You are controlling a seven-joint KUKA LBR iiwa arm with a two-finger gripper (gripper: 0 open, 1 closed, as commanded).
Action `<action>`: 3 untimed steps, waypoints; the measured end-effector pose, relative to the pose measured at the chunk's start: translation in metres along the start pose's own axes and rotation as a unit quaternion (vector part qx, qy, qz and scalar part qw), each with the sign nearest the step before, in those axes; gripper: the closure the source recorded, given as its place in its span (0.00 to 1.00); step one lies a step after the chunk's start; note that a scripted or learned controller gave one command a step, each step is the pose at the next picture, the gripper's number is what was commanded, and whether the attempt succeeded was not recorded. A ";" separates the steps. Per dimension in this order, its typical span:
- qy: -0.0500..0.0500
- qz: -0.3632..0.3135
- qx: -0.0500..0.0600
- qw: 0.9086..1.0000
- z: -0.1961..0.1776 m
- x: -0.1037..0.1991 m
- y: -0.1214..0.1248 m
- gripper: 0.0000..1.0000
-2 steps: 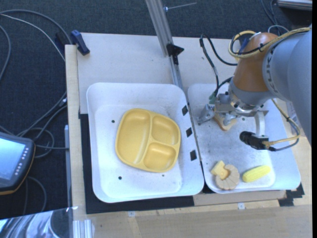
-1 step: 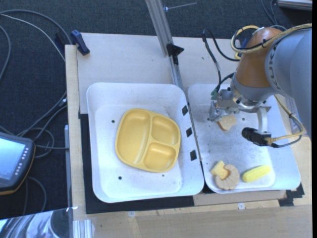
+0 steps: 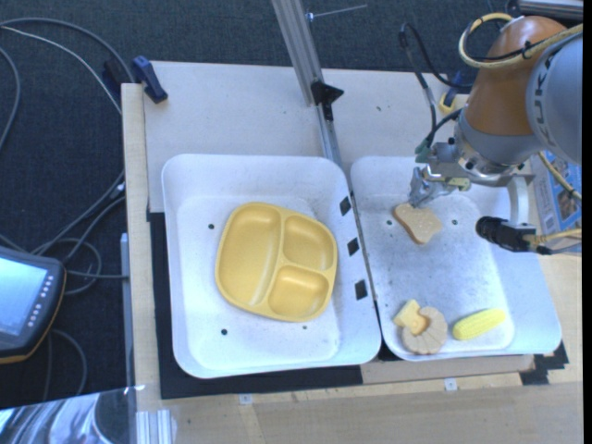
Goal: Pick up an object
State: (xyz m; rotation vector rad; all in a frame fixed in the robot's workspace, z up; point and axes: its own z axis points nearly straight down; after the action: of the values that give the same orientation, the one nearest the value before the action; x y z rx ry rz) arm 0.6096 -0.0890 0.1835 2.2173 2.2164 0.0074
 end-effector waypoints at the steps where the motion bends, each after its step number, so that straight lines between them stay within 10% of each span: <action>1: 0.000 0.000 0.001 1.000 -0.044 -0.002 0.001 1.00; 3: 0.002 -0.003 0.006 1.000 -0.083 0.052 -0.020 1.00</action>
State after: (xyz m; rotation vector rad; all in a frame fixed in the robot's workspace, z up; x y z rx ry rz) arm 0.5891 -0.0373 0.2664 2.2193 2.2303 -0.0018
